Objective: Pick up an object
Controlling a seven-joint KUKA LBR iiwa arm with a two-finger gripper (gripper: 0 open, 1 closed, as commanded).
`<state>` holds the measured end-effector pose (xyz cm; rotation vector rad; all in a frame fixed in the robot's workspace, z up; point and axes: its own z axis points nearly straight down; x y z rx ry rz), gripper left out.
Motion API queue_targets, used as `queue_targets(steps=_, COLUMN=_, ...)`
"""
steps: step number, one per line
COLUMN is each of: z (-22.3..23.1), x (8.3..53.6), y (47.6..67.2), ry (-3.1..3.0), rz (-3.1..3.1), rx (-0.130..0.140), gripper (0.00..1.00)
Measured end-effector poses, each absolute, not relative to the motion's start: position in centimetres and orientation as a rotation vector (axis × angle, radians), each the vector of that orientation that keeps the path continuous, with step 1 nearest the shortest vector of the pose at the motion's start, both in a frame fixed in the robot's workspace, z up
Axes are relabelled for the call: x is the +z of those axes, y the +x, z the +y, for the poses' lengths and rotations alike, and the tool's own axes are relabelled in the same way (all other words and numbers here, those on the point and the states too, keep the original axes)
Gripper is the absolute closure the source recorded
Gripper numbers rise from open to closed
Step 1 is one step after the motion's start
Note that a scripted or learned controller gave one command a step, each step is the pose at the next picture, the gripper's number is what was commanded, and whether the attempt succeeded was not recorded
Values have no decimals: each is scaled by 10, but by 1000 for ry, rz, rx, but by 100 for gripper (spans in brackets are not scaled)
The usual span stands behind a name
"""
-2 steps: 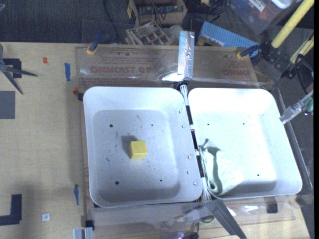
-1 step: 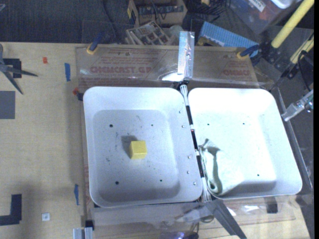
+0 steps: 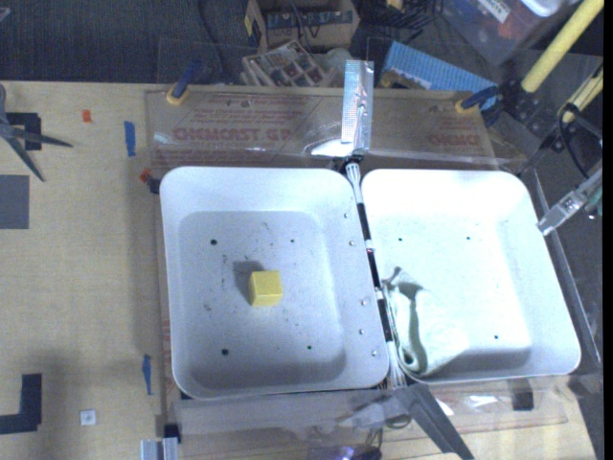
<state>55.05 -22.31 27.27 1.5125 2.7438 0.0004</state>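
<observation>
Yellow block (image 3: 266, 287) lies untouched in the view's left bin (image 3: 192, 199); approach step pending, next needs a centred descent; grip state cannot be told.

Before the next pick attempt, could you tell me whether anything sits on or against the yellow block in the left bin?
Nothing visible does. The yellow block lies alone on the left bin floor, apart from its walls; the pale cloth lies in the right bin.

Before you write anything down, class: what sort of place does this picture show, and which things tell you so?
Probably a robotics lab or workshop bench. Two shallow white plastic bins sit side by side on a wooden bench, a small yellow block lies in the left bin, and cables and cluttered gear crowd the floor behind.
</observation>
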Motion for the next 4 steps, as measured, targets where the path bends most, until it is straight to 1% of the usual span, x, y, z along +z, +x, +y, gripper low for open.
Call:
queue_targets(steps=1, z=-223, x=305, y=597, ry=2013, rz=2402, rx=1, gripper=100)
queue_targets(steps=2, z=-223, x=295, y=650, ry=2159, rz=2273, rx=1, gripper=100)
queue_targets(steps=3, z=-221, x=306, y=651, ry=2149, rz=2273, rx=2, gripper=100)
queue_targets(steps=4, z=-204, x=347, y=640, ry=2506, rz=1886, rx=2, gripper=100)
